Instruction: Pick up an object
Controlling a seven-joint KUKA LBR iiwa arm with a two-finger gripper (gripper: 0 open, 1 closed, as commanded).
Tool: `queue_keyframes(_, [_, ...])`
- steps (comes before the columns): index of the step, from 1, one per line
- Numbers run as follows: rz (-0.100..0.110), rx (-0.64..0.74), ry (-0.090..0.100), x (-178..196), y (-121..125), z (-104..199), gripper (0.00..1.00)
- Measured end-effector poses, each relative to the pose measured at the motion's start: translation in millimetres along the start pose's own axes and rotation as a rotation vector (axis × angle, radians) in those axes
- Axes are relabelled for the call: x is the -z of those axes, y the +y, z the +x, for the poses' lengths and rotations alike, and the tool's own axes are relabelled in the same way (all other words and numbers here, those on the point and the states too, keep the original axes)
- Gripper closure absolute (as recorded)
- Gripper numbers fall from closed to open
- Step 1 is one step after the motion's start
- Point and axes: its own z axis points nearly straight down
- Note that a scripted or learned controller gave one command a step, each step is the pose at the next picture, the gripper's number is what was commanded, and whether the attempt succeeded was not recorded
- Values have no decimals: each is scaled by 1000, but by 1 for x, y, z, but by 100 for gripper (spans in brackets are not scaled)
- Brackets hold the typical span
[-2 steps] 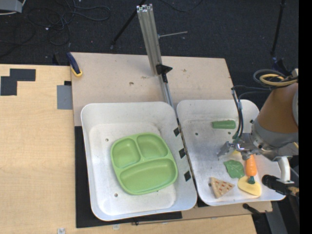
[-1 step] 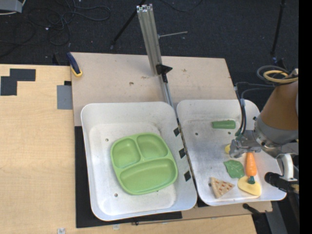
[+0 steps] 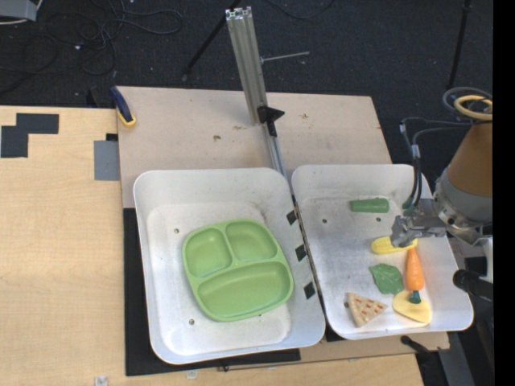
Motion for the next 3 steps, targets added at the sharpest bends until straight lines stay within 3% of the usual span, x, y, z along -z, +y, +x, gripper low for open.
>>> queue_keyframes(1, [-1, 2, 0, 46, 5, 6, 100])
queue_keyframes(2, [2, 2, 1, 62, 6, 5, 100])
queue_keyframes(3, [5, 6, 4, 67, 8, 64, 100])
